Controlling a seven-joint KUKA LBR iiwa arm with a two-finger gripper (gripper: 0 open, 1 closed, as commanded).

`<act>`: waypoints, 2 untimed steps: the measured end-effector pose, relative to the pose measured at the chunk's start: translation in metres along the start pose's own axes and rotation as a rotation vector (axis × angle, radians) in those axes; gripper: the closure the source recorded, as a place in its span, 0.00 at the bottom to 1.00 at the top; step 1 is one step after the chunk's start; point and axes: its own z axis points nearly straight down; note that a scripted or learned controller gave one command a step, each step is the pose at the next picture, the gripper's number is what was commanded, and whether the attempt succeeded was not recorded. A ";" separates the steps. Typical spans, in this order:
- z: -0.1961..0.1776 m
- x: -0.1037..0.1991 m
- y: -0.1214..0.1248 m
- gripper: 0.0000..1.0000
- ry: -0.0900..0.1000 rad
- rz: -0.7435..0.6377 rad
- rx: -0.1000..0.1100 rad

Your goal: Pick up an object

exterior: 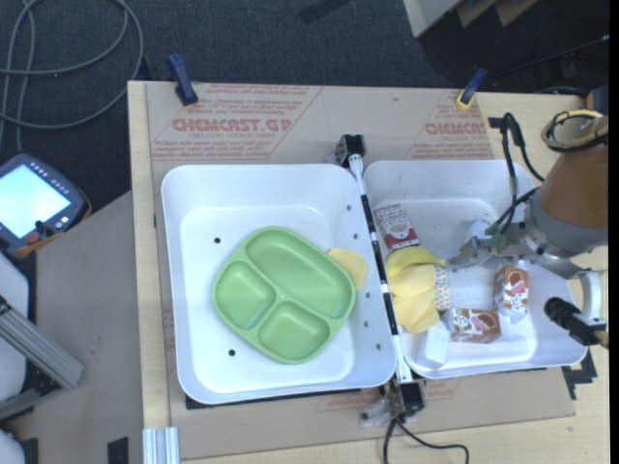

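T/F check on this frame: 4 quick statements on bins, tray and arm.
1. The green tray lies in the left bin. True.
2. The tray has two compartments. False: three.
3. The arm is over the left bin. False: it is over the right bin, with the tool low among the items.
4. Yellow pieces lie by the right bin's left wall. True.
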 end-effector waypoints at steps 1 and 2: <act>0.000 -0.004 -0.010 0.00 0.005 -0.002 0.004; -0.001 -0.005 -0.012 0.00 0.006 -0.003 0.004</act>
